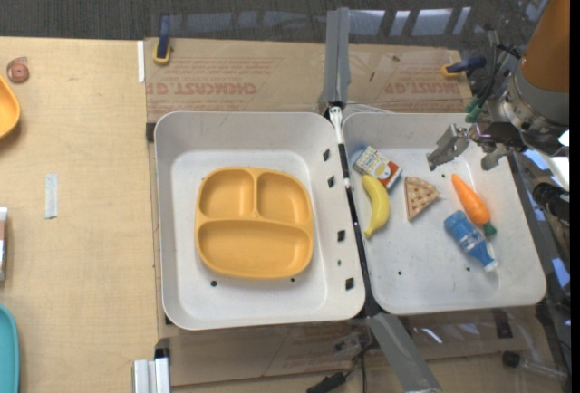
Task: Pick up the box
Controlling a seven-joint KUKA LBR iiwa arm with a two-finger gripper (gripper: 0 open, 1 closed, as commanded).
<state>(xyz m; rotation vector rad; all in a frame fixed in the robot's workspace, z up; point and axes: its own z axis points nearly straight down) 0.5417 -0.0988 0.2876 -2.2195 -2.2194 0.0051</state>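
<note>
Pincer (464,148), fingers spread and holding nothing, hovers right of the box (377,166), its wrist cut off.

Small box (376,165) — flat, right bin's upper-left.

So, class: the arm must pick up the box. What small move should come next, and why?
Probably shift the gripper left across the right bin toward the box. The box lies at the bin's upper left beside the banana, apart from the gripper, which holds nothing.
</note>
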